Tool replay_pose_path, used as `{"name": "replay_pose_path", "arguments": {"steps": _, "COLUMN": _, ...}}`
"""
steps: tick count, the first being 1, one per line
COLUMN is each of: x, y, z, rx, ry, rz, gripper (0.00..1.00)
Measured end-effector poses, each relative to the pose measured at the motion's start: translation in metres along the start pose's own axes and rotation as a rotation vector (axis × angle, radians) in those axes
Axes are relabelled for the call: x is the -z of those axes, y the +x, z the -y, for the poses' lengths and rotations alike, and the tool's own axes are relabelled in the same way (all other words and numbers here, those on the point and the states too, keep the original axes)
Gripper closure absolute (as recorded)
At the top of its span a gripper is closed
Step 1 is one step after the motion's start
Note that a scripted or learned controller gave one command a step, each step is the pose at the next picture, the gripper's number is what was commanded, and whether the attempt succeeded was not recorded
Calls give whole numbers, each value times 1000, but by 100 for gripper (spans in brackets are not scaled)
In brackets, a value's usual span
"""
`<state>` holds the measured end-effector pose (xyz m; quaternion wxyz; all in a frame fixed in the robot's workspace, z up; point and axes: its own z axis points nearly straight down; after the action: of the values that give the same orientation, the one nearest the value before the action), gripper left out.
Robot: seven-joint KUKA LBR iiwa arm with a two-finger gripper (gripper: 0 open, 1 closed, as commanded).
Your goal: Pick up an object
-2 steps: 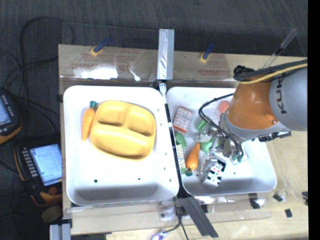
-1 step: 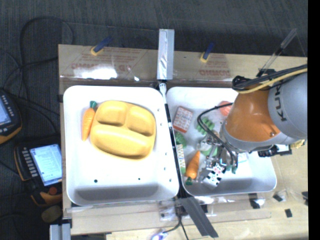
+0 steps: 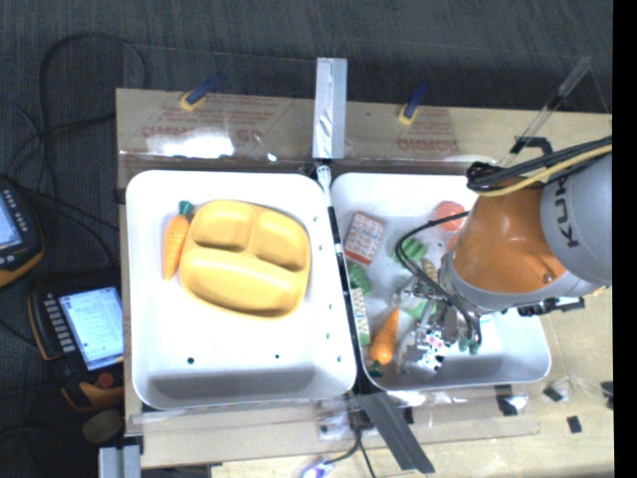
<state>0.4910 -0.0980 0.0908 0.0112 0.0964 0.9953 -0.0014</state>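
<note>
Over the right bin (image 3: 532, 361), near the desk's front edge, the gripper (image 3: 434, 345) hangs low among small clutter, just beside an orange carrot (image 3: 383, 339); whether it is open, or has anything, I cannot tell. A good pick probably means centring on one item and lifting straight up, since the divider wall and front rim sit close, while the left bin (image 3: 144, 347), with its yellow tray (image 3: 244, 257) and second carrot (image 3: 174, 245), offers more room.

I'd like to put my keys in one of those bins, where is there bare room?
Left white bin: bare floor in front of the yellow sectioned plastic tray, toward the near wall, with a small orange toy carrot beside the tray. Right white bin is crowded: grey arm, cards and small toys.
</note>
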Motion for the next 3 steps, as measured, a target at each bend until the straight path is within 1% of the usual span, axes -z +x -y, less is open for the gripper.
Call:
{"name": "replay_pose_path", "arguments": {"steps": 1, "x": -1, "y": -11, "z": 62, "rx": 132, "ry": -1, "rz": -7, "gripper": 0}}
{"name": "replay_pose_path", "arguments": {"steps": 2, "x": 10, "y": -13, "z": 61, "rx": 132, "ry": 0, "rz": -4, "gripper": 100}}
{"name": "replay_pose_path", "arguments": {"steps": 3, "x": 9, "y": -13, "z": 61, "rx": 133, "ry": -1, "rz": -4, "gripper": 0}}
